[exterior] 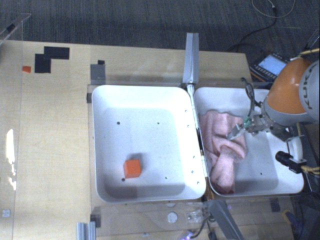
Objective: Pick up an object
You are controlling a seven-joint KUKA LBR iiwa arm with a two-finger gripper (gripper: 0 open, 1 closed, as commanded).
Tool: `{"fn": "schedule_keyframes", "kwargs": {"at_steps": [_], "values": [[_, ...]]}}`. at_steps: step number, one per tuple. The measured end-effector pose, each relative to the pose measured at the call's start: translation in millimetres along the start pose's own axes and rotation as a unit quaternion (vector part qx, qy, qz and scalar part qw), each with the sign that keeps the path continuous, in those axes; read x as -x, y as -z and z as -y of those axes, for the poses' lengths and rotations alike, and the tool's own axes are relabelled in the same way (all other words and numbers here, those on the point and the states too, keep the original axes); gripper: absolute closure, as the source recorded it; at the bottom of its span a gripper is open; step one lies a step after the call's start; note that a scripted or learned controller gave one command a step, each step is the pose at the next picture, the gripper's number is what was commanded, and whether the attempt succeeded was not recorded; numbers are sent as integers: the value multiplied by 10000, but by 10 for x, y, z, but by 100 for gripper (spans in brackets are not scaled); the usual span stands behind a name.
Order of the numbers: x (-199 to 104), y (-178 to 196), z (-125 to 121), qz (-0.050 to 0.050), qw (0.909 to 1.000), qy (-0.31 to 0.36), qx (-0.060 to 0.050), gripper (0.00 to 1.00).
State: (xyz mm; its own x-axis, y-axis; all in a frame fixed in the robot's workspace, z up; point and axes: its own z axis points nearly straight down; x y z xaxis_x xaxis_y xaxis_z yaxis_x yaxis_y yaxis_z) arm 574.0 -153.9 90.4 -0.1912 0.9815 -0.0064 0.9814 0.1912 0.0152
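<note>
Camera view, looking down at a slant on a pale wood surface (55, 149) with two shallow white bins side by side.

Left bin (145, 96): one small orange block (132, 168) on the floor, toward the near-left part, sitting flat and well apart from the walls. A few dark dots on the bin floor.

Right bin (280, 184): pink cloth (222, 146), crumpled, lying along the bin's left side close to the divider wall, running from mid-bin down to the near edge. Folded over on itself around the middle.

Arm (295, 91) comes in from the right, grey body with the orange band visible, over the right bin. Jaws (239, 130) sit at the upper right edge of the pink cloth, touching or just above it; can't tell which. Fingers are thin and blur into the cloth, so can't tell whether they're wide, narrow or pinching fabric. Cloth looks flat on the bin floor, not lifted.

Metal bracket (191, 59) stands at the far end between the bins. Black tape marks (50, 58) and a small orange square (26, 69) at the surface's far left. Dark carpet (125, 9) beyond the surface, with a cable (272, 5) on it.
</note>
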Motion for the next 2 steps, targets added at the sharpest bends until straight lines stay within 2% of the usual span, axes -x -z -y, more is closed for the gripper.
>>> {"fn": "schedule_keyframes", "kwargs": {"at_steps": [1, 2], "values": [[-80, -16, -489, -16, 9994, 335, -13, 0], [-445, -30, -986, -22, 9991, 416, -20, 0]]}}
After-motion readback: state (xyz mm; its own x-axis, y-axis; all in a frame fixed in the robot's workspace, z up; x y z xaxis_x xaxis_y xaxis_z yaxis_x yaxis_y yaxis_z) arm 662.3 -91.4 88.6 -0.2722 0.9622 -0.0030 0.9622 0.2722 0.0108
